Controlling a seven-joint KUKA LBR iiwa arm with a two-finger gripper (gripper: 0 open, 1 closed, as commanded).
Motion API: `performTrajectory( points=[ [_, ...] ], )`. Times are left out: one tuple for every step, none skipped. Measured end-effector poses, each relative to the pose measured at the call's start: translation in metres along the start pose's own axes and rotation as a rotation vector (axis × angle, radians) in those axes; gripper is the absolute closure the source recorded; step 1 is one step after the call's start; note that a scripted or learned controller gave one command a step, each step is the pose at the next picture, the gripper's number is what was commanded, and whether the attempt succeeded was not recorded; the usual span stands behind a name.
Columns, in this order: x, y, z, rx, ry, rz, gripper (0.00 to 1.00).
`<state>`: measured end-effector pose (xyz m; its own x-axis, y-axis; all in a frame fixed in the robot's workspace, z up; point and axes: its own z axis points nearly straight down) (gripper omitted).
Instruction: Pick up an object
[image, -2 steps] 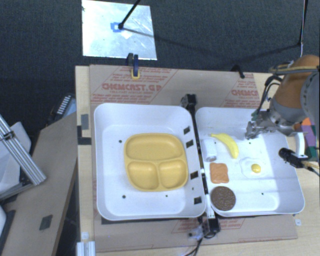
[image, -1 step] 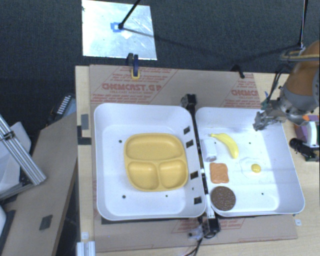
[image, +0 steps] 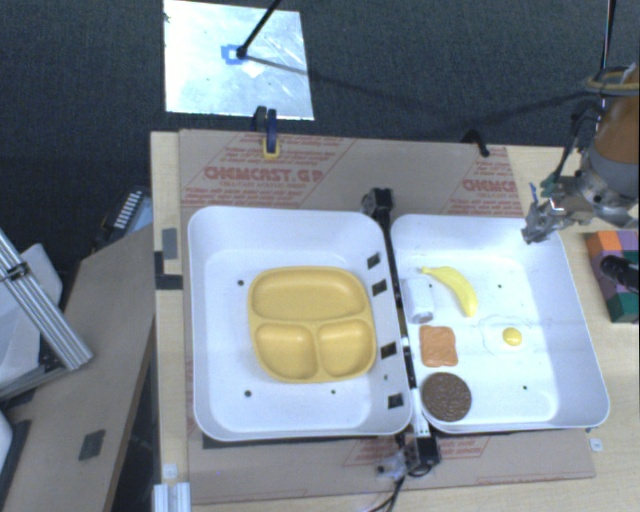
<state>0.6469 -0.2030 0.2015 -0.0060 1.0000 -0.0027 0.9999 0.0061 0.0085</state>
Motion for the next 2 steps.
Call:
performTrajectory(
  points=[
    [0.040,-0.017,0.000,0.007,0.004,-0.002,1.00],
    [0.094,-0.045,-0.005,0.009,0.005,-0.002,1.00]
  ],
)
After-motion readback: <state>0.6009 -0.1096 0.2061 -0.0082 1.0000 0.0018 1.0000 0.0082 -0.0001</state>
